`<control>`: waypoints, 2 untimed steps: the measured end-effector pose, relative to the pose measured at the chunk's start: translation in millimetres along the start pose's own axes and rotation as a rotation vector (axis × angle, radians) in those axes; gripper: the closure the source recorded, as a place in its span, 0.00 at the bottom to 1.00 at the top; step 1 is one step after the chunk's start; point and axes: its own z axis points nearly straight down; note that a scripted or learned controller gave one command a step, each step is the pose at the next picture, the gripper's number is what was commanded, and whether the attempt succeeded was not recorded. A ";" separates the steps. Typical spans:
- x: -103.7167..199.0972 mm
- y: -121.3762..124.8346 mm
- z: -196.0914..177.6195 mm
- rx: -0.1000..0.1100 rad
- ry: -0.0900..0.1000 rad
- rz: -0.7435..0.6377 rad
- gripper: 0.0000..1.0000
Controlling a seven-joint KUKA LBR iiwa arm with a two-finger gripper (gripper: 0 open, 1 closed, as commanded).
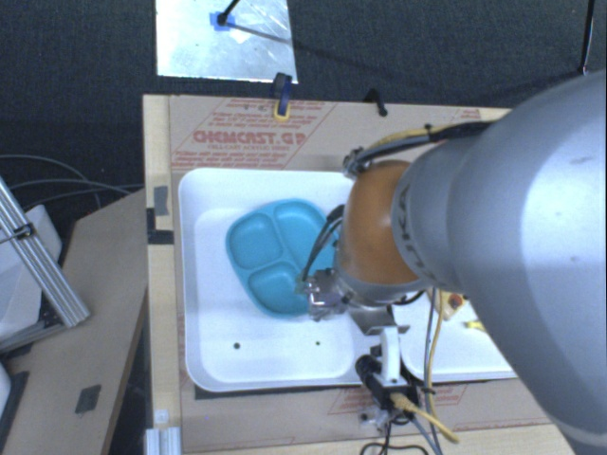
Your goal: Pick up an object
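Note:
A blue plastic divided plate [275,254] lies in the left white bin [213,349], towards its back and middle. My arm reaches in from the right and covers most of the right bin. Its orange wrist band hangs over the strip between the two bins. My gripper [322,297] sits low at the plate's right front edge, touching or nearly touching its rim. The wrist hides the fingers.
The left bin's front floor shows two small dark dots. A small orange and yellow item [465,316] peeks out in the right bin beside my arm. Cables hang at the bench's front edge. A cardboard sheet lies behind the bins.

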 end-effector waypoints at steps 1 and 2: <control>54.9 6.8 39.9 -0.025 0.001 0.000 1.00; 18.4 58.0 -5.1 -0.017 -0.001 0.008 1.00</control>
